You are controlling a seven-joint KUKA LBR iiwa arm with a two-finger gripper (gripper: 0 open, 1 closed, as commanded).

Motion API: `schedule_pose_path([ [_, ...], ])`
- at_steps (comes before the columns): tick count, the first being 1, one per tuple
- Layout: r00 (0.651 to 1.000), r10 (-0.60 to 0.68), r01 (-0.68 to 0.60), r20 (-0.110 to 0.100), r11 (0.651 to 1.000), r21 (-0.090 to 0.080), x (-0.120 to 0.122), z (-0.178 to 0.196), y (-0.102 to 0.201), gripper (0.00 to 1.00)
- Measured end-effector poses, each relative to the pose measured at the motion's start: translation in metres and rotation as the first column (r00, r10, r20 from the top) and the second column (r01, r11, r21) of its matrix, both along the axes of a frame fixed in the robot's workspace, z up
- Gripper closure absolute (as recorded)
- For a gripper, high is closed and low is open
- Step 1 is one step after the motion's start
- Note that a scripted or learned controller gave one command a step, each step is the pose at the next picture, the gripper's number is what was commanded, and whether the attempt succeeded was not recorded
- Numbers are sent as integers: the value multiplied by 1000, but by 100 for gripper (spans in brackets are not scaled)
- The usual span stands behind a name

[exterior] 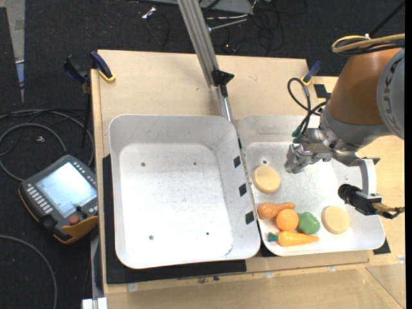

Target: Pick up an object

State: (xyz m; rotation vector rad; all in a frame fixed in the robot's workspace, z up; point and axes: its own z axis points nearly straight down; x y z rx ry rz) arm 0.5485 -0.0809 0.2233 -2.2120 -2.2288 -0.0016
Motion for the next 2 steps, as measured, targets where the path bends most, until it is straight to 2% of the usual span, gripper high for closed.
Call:
schedule_pose_path([
  [1, 1000, 1, -1, -1, 1000, 0, 4, -8, 55, 100],
  [2, 1000, 1, -1, 1, 1000, 0, 11, 5, 116, 100],
])
